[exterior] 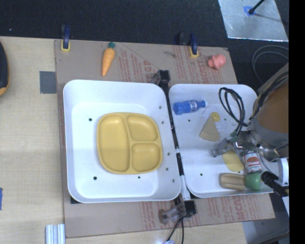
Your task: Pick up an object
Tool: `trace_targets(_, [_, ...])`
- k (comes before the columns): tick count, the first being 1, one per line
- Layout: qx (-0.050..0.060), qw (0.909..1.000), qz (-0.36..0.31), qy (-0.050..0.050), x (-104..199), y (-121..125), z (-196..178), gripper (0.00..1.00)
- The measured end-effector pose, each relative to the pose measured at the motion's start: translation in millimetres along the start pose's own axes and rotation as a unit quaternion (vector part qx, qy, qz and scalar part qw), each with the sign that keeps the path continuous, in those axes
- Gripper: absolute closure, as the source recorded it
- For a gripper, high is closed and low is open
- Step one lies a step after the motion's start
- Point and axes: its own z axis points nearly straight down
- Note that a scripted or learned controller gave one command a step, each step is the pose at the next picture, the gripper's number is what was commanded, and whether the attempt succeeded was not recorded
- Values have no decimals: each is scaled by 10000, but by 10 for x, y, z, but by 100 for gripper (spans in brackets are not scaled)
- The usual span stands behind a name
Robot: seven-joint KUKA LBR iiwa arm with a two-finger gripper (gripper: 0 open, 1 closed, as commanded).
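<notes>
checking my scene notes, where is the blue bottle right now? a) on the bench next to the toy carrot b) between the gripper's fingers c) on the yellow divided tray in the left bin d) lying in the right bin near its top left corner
d: the blue bottle lies on its side inside the right bin, near that bin's upper left corner, apart from the gripper.

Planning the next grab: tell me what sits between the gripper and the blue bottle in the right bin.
Nothing visible blocks it. The gripper is low in the right bin; the blue bottle lies up-left near the divider. The tan wedge sits just right of a straight path.
</notes>
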Motion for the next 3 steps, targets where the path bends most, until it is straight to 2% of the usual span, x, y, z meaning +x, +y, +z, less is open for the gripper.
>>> trace_targets(1, [-74,10000,-33,-9,129,856,-54,0])
trace_targets(2, [15,10000,3,10,130,-176,-23,0])
trace_targets(3, [-101,9999,-35,-20,114,1071,-367,0])
